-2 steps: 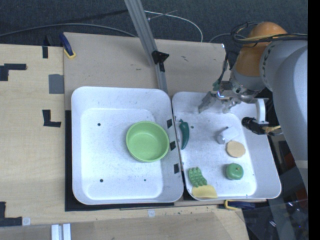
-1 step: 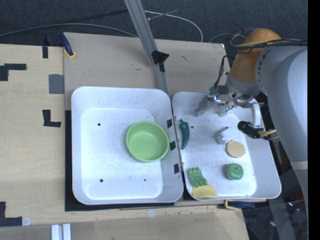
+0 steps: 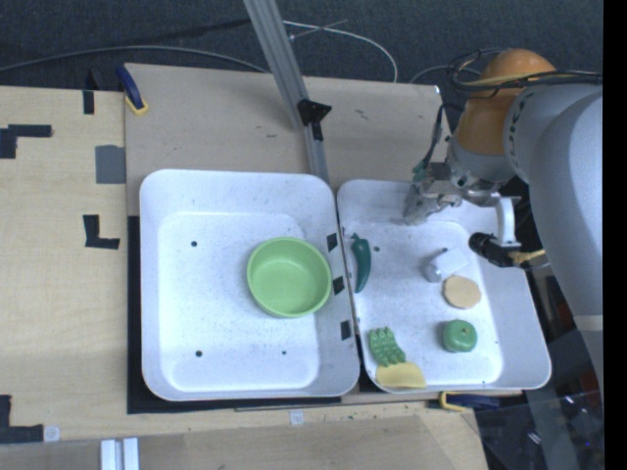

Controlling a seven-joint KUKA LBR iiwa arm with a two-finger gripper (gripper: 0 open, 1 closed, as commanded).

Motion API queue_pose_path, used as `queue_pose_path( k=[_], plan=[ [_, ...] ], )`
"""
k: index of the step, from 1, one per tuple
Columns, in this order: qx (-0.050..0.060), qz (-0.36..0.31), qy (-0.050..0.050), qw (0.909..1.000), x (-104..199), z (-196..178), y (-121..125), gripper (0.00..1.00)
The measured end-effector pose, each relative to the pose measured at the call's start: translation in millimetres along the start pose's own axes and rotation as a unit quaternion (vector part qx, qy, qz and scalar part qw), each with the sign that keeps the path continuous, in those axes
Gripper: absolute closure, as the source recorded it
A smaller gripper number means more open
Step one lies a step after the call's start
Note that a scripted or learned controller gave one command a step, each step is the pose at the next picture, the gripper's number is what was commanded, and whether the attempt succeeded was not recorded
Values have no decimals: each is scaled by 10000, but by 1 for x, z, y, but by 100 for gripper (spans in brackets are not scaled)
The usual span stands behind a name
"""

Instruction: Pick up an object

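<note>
grey gripper (image 3: 423,207) hovers at the far edge of the right bin (image 3: 519,360); whether it is parted or closed cannot be told. nearest candidate, a small grey object (image 3: 434,265), lies just toward the camera from it, with a tan disc (image 3: 461,292) and a green round piece (image 3: 458,336) beyond.

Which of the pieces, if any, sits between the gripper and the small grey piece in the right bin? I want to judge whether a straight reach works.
Nothing visible does. The gripper is at the far edge of the right bin, and bare bin floor separates it from the grey piece. The tan disc and green knob lie beyond it.
</note>
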State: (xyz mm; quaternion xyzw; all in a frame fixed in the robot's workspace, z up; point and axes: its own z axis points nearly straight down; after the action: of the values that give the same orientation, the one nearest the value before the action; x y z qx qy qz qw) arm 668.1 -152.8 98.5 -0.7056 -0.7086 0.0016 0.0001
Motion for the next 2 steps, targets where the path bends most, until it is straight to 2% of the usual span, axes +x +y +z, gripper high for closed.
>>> queue_pose_path(
  k=[1, 2],
  plan=[
    [-27, 14, 8, 10000, 1, -43, 3, 100],
    [-40, 15, 4, 10000, 2, -104, -3, 100]
  ],
)
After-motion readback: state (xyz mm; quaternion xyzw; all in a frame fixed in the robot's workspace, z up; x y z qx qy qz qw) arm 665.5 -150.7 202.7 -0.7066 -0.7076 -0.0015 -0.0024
